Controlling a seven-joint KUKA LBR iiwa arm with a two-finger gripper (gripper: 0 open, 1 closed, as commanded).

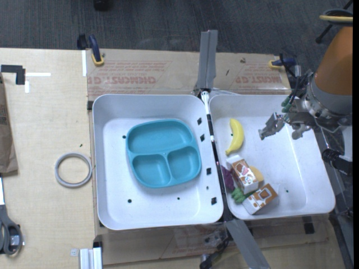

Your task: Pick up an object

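Bench (45, 122) of pale wood carries two shallow white bins side by side, with a grey divider bar (207, 60) running back from the seam between them.

The left bin (106, 167) holds a teal compartment tray (164, 153), lying flat near its middle, with one long section toward the far edge and two smaller ones toward the near edge.

The right bin (303, 178) holds the loose objects. A banana (236, 136) lies close to the bin's left wall, about halfway along it. Nearer the front left corner sits a cluster: a small printed box (244, 172), a second carton (261, 198) just beside it toward the front edge, a yellow item (256, 174) partly hidden behind the first box, and purple and green bits (233, 186) against the left wall — too small to identify.

The gripper (280, 123) hangs over the far right part of the right bin, well apart from the banana and from the cluster; nothing lies between its fingers, which look spread apart rather than closed. The arm's orange band (336, 60) shows at the right edge.

On the bench left of the bins lies a grey ring (73, 169), and scissors (8, 234) sit by the front left corner. A blue clamp (92, 48) grips the far edge.
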